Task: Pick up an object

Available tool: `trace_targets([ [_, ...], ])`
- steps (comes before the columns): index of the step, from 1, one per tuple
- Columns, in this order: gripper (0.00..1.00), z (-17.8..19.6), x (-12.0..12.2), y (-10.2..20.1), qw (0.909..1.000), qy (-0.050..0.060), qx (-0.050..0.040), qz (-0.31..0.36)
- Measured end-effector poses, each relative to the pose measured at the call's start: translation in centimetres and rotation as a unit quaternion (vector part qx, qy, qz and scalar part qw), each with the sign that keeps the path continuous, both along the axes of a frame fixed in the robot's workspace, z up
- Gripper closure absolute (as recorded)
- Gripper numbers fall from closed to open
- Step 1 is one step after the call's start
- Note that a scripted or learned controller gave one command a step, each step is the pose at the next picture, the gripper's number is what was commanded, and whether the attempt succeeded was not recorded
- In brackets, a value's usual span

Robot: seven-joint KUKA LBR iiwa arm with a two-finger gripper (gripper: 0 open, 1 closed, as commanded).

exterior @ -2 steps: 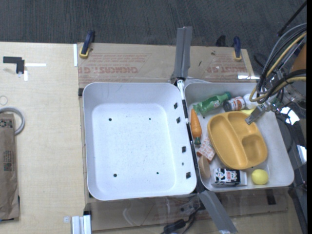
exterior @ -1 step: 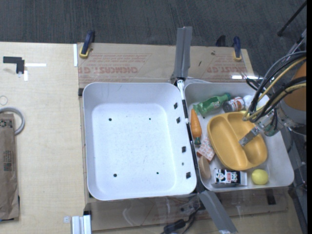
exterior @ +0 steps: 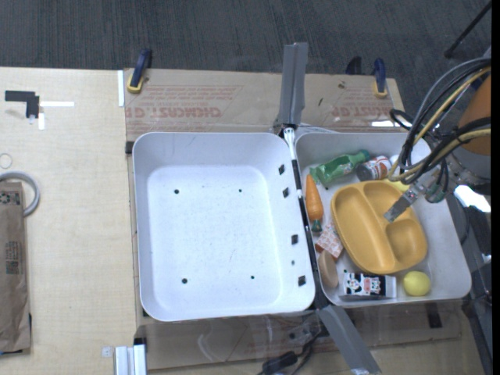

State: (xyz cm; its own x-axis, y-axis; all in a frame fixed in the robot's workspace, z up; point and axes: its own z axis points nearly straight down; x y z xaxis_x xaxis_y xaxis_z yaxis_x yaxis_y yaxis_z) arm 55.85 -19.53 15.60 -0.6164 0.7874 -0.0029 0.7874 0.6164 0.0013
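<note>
On the left of the worktop (exterior: 70,209) lay a brown paper bag (exterior: 14,264) with a grey ring just above it, and a small black bracket (exterior: 23,100) sat at the far left. A sheet of printed cardboard (exterior: 211,100) lay under the far edge of the two bins, held by a blue clamp (exterior: 141,69) at its left and another (exterior: 380,75) at its right.

The left bin (exterior: 148,233) was white, its floor marked by a few small dark holes. A grey bar (exterior: 294,84) ran from the far side down to the seam between the bins.

The right bin (exterior: 453,280) held a crowd of things. An orange carrot (exterior: 313,199) lay along its left wall. A green packet (exterior: 341,167) lay at the far side, with a red-and-white can (exterior: 380,166) just to its right. A yellow two-part dish (exterior: 379,226) filled the middle, tilted over the smaller items. A red-and-white wrapper (exterior: 329,241) poked out at its left, touching it. Near the front lay a black-and-white carton (exterior: 364,285), and just right of it a lemon (exterior: 416,283).

The hand (exterior: 398,207) reached in from the right under a bundle of black and yellow cables (exterior: 437,123). Its tip sat inside the dish, touching or just above the dish's divider. How far the hand was open could not be told, and nothing showed as gripped by it.
</note>
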Motion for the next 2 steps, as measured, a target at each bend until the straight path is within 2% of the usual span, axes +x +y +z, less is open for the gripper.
trace_targets([
  [1, 0.0, -5.4, -2.2, -3.0, 0.9961, -0.009, -0.0054, 0.087],
  [2, 0.0, -5.5, -2.0, -0.7, 0.999, -0.009, -0.0038, -0.044],
])
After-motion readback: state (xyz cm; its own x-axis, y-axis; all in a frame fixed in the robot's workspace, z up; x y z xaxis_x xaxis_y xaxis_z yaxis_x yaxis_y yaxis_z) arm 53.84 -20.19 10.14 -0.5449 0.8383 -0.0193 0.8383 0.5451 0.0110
